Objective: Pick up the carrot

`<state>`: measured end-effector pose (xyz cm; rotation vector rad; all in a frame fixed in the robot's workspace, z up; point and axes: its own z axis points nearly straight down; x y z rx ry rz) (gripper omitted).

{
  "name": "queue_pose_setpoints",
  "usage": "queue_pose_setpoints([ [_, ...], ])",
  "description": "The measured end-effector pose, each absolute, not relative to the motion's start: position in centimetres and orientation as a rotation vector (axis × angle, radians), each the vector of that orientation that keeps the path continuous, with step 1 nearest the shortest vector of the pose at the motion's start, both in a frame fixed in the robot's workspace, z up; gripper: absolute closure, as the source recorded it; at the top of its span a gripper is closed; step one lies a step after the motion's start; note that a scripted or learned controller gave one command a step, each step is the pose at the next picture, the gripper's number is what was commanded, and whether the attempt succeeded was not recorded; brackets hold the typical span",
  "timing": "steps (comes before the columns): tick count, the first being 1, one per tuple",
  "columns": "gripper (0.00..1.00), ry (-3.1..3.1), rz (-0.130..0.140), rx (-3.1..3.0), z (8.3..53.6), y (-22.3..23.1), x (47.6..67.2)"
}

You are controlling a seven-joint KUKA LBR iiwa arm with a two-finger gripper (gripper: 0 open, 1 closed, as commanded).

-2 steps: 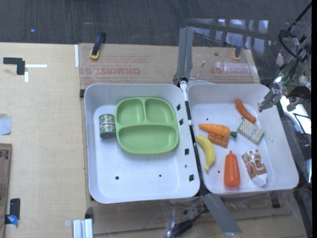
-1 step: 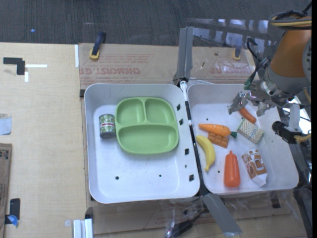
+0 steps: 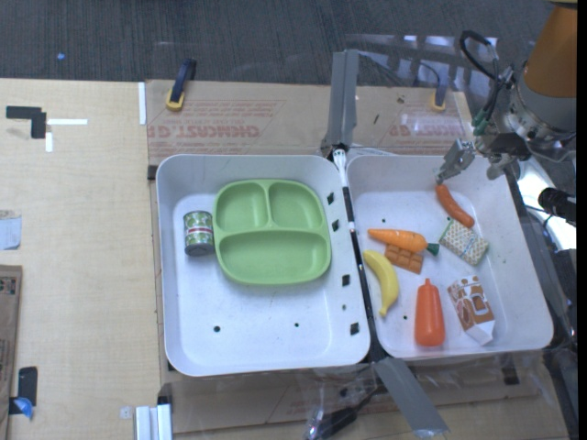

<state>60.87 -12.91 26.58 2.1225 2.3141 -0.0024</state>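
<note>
Right bin (image 3: 514, 337), near edge: holds an orange bottle (image 3: 428, 313) standing on end and a white and orange carton (image 3: 471, 308) just beside it.
Right bin, middle: holds a yellow banana (image 3: 385, 280) beside the wall shared with the other bin, a small orange waffle-like block (image 3: 405, 258), and a green patterned box (image 3: 462, 242) lying tilted.
Carrot (image 3: 399, 238): lies on its side in the middle of the right bin, touching the far edge of the orange block; orange, tapered, point toward the left bin, small green stub at the end toward the patterned box.
Right bin, far part: holds a red-orange sausage-shaped piece (image 3: 454, 204) lying at a slant.
Left bin (image 3: 266, 346): holds a green three-compartment plate (image 3: 272, 230), compartments bare, and a small can (image 3: 198, 232) with a green label just beside the plate.
Gripper (image 3: 473, 153): over the far edge of the right bin, near the sausage-shaped piece, well apart from the carrot.
Jaws: spread, nothing between them.
Arm (image 3: 557, 58): enters from the far right, orange band above the wrist.
</note>
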Motion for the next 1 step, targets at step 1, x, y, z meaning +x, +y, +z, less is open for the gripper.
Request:
queue_pose_setpoints([
  [1, 0.0, 2.32, -0.004, 2.121, 17.55, -11.1, 59.9],
])
